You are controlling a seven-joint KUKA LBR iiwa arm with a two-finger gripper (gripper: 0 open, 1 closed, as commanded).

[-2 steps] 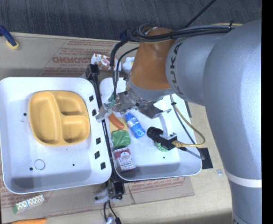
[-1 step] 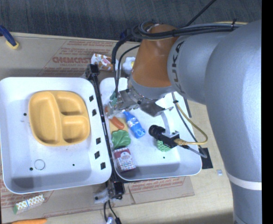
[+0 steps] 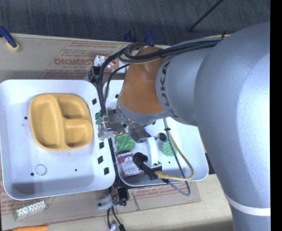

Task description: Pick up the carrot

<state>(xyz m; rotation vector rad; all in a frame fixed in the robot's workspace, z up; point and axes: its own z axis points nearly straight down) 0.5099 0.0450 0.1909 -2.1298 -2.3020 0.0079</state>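
**Gripper over right bin, grasp state not determinable**

The arm reaches in from the right and covers most of the right bin. Its orange band sits above the bin's left half. The gripper hangs below the wrist at the near-left part of that bin, close to the wall shared with the left bin. Whether it is released, clenched or grasping anything cannot be told, since the wrist housing hides its working end.

Just beneath the gripper lies a green leafy item; contact between the two cannot be confirmed. A red-and-white packet lies nearer the front wall. A green bumpy item lies to its right, beside a yellow cable.

The left bin holds a yellow divided plate, well apart from the gripper.

An orange strip lies on the bench at the lower edge of the view, outside both bins. It is carrot-coloured, but too cropped to identify as the carrot.
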